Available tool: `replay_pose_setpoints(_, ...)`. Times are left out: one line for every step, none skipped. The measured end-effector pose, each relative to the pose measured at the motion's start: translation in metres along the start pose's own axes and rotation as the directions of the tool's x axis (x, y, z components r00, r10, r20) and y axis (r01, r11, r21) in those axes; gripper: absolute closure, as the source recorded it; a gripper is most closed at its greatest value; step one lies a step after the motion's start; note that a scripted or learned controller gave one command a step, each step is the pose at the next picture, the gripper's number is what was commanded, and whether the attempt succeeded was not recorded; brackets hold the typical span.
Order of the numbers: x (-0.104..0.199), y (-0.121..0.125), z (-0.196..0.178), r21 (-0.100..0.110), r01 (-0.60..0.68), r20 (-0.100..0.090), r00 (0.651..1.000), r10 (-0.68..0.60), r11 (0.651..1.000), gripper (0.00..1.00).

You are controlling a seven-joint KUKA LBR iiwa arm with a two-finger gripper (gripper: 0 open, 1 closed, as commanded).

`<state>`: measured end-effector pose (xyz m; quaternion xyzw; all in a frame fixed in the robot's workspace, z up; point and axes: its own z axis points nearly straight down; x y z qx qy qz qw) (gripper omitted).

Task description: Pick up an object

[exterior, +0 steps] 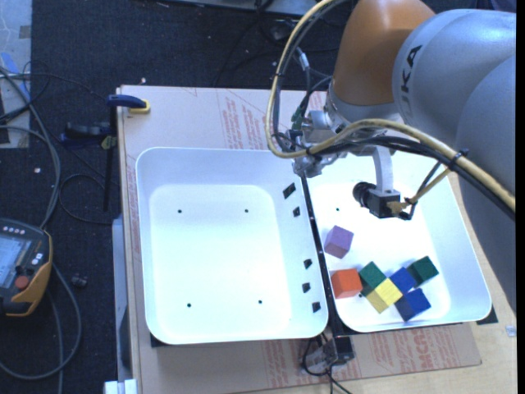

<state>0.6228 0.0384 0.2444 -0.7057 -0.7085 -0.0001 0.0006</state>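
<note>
Grey casing and an orange band (373, 48) identify the arm (467, 64). It enters from the right edge of the view and crosses above the far part of the right bin (472, 245). The wrist is angled downward and to the left. It places the gripper (306, 161) over the far end of the wall that the right bin shares with the left bin (156, 220). Cables and the wrist housing cover the gripper tip, so it cannot be told whether it is open or closed.

The objects to pick are seven cubes in the right bin, all well apart from the gripper.

- The purple cube (339, 241) lies alone near the shared wall, about midway along it.
- The orange cube (346, 283) lies closer to the near edge, just beside the shared wall.
- The green cube (372, 275) touches the orange cube on its right.
- The yellow cube (379, 295) touches the green cube on its near side.
- The blue cube (403, 280) sits between the yellow cube and the dark green cube (423, 269).
- The second blue cube (414, 303) lies nearest the near edge.
</note>
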Motion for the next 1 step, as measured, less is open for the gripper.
replay_pose_setpoints(0.0457, 0.0066, 0.0086, 0.000, 0.000, 0.000, 1.000, 0.000, 1.000, 1.00)
